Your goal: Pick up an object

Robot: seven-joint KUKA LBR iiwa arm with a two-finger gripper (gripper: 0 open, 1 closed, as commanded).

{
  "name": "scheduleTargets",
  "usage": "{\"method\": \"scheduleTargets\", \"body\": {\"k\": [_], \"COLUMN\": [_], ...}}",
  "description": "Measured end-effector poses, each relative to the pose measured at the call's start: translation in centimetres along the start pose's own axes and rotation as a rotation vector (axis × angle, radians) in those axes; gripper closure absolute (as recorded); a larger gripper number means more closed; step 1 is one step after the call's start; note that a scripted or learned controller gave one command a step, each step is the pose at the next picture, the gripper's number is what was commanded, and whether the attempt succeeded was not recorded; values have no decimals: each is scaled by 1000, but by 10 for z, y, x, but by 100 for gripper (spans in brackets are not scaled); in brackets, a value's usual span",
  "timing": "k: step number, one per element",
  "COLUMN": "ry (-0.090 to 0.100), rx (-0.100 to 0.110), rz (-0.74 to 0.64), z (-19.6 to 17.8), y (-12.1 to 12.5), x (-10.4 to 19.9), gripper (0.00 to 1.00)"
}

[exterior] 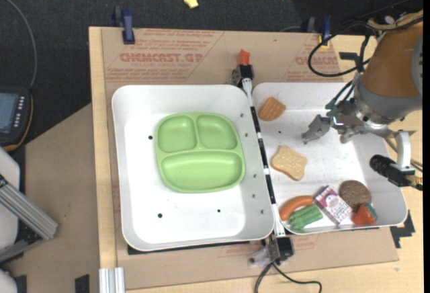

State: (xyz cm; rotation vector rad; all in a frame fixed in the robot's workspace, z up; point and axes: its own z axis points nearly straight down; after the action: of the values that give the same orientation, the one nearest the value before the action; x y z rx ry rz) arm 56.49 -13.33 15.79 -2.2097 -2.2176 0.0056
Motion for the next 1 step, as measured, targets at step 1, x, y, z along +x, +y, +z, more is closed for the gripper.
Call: {"method": "scheduleTargets", "body": {"k": [1], "ry": [-2], "rx": [-5], "rz": [4], "z": [72], "y": [-34], "x": [30], "gripper": [0]}}
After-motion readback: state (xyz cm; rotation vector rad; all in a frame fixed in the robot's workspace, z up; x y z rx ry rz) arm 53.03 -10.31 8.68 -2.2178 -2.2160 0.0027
